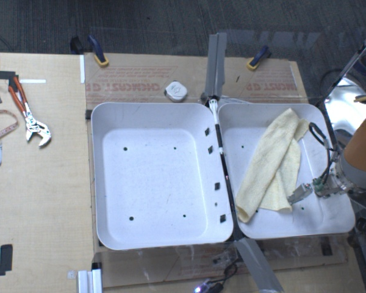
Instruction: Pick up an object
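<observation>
One towel (273, 163) touching gripper (300, 194).

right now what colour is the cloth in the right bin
Pale yellow cloth, plain with no pattern, in the camera view.

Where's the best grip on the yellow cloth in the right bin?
Judging by its pose, take the yellow cloth at the bunched lower end, from above. The folds stand proud of the right bin floor there, and the gripper is right beside it.

On your tabletop (43, 212), left of the bins, lies a wrench (32, 124); a white disc (176, 91) sits behind them, between two clamps (97, 52).
</observation>
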